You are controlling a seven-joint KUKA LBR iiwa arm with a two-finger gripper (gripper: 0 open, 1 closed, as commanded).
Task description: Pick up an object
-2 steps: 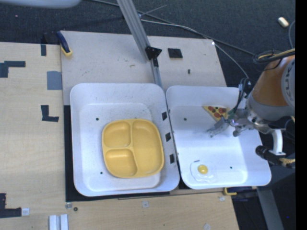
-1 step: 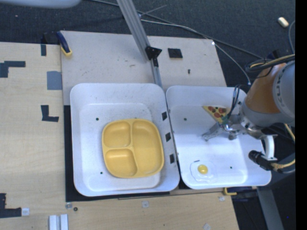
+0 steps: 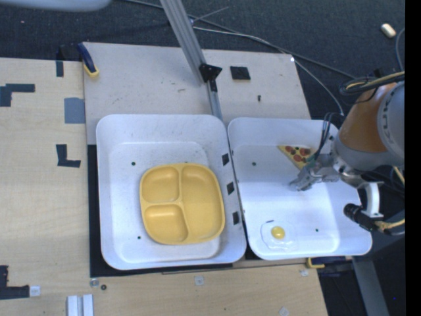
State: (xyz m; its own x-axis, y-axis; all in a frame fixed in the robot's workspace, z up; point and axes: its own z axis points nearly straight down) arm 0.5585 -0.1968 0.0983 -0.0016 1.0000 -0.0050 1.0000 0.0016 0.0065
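Camera view, looking down at a slant on a pale wooden bench [image 3: 39, 196] with two shallow white bins side by side. The left bin [image 3: 118, 137] holds a yellow plate [image 3: 182, 203] with three compartments, lying flat near the middle of the bin floor. The right bin [image 3: 263, 137] holds two small things. A slice of toy pizza [image 3: 295, 153], yellowish with red dots, lies flat near the far wall of the bin. A toy fried egg [image 3: 277, 234], white with a round yellow yolk, lies flat near the front wall, well apart from the pizza.

A grey robot arm [image 3: 388, 120] with an orange band comes in from the right edge and bends down over the right bin. Its gripper [image 3: 303, 180] hangs low over the bin floor, just beside the pizza slice on the side nearer the camera, between the pizza and the egg but much closer to the pizza. Whether it touches the pizza cannot be told. The metal tip is small and blurred, so it cannot be told whether the pincer is open or closed, and nothing can be seen held in it.

A slanted metal pole [image 3: 187, 35] crosses the top of the scene and ends at the gap between the bins. Dark tape patches mark the bench, and thin cables run over the dark floor [image 3: 296, 12] beyond it.
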